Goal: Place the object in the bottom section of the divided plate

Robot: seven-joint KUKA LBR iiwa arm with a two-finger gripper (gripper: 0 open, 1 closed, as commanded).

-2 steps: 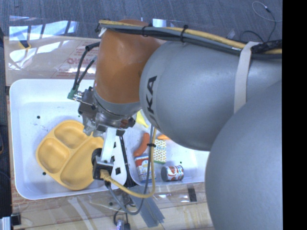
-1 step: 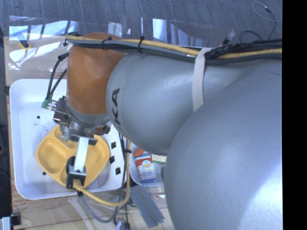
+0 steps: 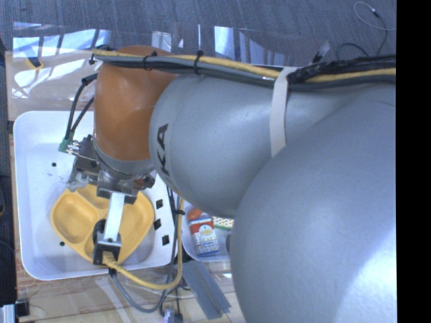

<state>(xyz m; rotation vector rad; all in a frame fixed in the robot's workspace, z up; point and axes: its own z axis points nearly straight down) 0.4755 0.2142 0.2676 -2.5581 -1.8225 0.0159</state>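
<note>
Nearest your lens, the grey arm (image 3: 283,200) looms over both bins. Below it, a small red-and-white carton (image 3: 205,236) lies in the right bin (image 3: 190,251). Farther off, the gripper (image 3: 91,179) hangs over the yellow divided plate (image 3: 71,215) in the left bin (image 3: 34,180) (grasping or released, you cannot tell).

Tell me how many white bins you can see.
2. The left bin holds the yellow divided plate; the right bin lies mostly under the arm, which may hide more.
</note>
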